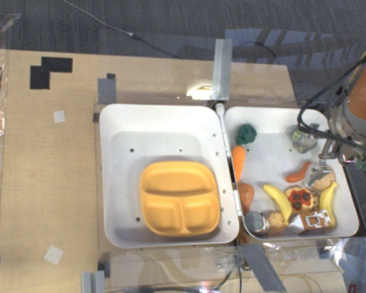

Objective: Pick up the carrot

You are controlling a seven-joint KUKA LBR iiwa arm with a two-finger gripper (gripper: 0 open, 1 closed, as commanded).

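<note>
Carrot (pixel 238 161) lies against right bin's (pixel 274 116) left wall, untouched.
Likely light, rigid, smooth plastic; grip across its thick middle. Hand's (pixel 324 170) state: cannot tell.

A yellow divided plate (pixel 180 197) lies in the left bin (pixel 119 163). In the right bin (pixel 274 124) sit a green broccoli piece (pixel 246 133), two bananas (pixel 278 201) and (pixel 327 198), a small pizza slice (pixel 301 197) between them and a can (pixel 257 223).

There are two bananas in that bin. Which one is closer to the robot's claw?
The banana at the bin's right edge, just below the gripper. The other banana lies further left.
</note>
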